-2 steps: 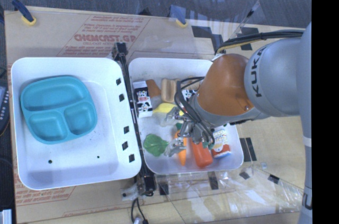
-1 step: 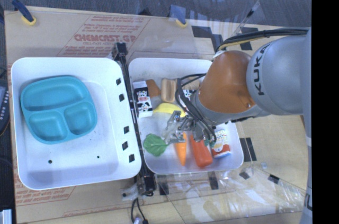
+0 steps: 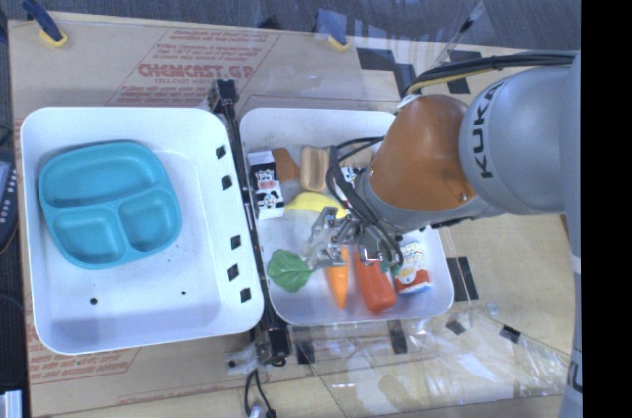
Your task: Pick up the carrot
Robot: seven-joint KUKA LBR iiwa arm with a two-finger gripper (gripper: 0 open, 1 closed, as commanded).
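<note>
Hovering metal tool (image 3: 341, 243) above tapered orange carrot (image 3: 338, 284), finger spread unclear, leafy green piece (image 3: 288, 270) beside, glossy white bin (image 3: 326, 309).

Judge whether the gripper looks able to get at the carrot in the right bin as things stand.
Probably yes. The gripper sits right over the top end of the carrot, with nothing lying on it. The green leaf on one side and the red-orange piece on the other crowd it, so a clean grasp is uncertain.

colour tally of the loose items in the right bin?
Orange: 2, carrot and a longer orange piece
Green: 1, leafy piece
Yellow: 1
Tan: 1, block
Brown: 1
White cartons: 2
Total: 8, counting what shows around the arm.
</note>
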